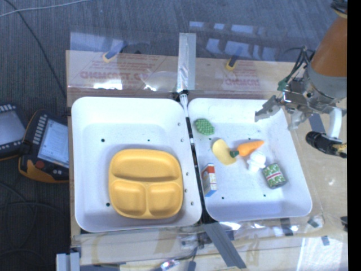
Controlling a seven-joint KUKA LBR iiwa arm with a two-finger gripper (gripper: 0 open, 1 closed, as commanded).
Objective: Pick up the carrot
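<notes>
Dark carpet surrounds the bench with two white bins. Over the right bin's (293,168) far right corner, the gripper (277,110) hangs with fingers spread apart, clasping nothing. The carrot (250,147) lies below-left of it, apart, beside a yellow toy (223,151).

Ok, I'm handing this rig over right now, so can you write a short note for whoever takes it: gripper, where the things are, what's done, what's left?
Gripper: open, holding nothing, over the upper right part of the right bin.
Carrot: lying in the right bin, touching the yellow banana-like toy on its left, with a white item just below it. The gripper is up and to the right of it, apart.
Left bin: holds the yellow divided tray.
Done: nothing visible; carrot not grasped.
Left: move over the carrot, descend, close, lift.
</notes>
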